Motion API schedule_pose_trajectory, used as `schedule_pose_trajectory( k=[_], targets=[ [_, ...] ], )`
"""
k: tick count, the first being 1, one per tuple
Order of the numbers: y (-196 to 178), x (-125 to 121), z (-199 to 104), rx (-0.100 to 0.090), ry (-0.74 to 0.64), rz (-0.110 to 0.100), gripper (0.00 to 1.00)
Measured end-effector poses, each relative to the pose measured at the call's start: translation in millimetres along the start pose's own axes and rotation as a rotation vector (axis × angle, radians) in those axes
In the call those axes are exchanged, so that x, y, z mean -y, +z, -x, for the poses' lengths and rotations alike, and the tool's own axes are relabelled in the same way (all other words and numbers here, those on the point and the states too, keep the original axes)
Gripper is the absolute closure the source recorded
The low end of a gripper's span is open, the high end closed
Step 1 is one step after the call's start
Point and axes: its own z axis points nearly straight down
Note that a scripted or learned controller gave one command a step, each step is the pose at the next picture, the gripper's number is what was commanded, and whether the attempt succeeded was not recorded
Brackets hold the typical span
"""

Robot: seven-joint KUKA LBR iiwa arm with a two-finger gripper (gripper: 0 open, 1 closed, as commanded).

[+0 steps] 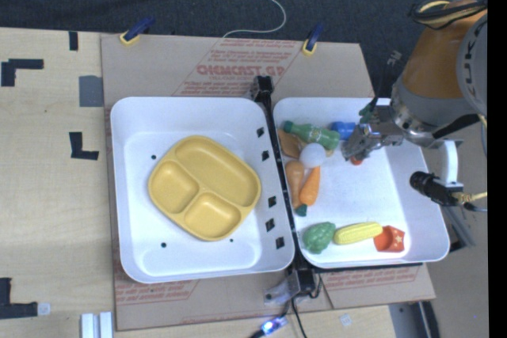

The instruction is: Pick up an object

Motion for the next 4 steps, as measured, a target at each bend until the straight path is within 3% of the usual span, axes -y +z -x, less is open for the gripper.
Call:
schedule_pose_trajectory(
  k=[2,3,4],
  targets=[
    [-2.5,-80.3,-76.3,0.000,0.000,0.001,1.00],
    [-15.1,-94.2,-103.4,0.000,0.001,0.001,1.00],
    [-4.2,-88.2,-109.7,0.002,0.004,-0.003,1.00]
  ],
)
